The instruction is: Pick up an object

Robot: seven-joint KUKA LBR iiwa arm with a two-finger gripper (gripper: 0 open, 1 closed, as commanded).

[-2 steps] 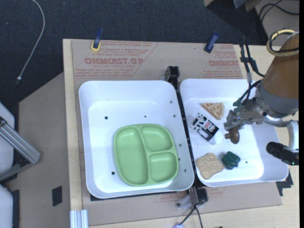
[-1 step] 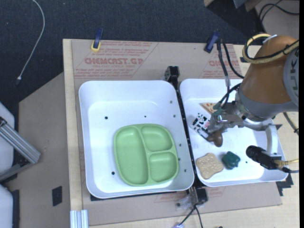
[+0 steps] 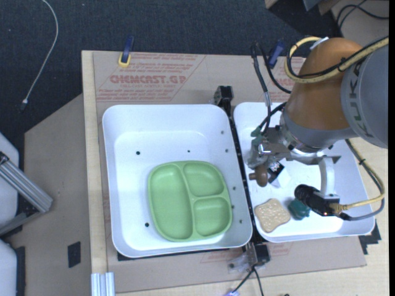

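Arm reaches in from 3 o'clock, gripper [image 3: 264,165] low in the right bin [image 3: 352,224], near its 9 o'clock wall. A small brown object [image 3: 261,177] sits right at the gripper tip; can't tell if it's gripped or only touched, and whether the gripper is open or closed can't be told. Beige cracker-like piece [image 3: 272,214] and teal object [image 3: 299,209] lie loose at 6 o'clock of the gripper. Green divided plate [image 3: 188,200] rests in the left bin [image 3: 123,165]. Judgement: grasp stage, nothing lifted; secure and lift remain.

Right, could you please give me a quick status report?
Gripper low in right bin, by brown object. Beige cracker-shaped toy, teal piece nearby. Green divided plate in left bin.
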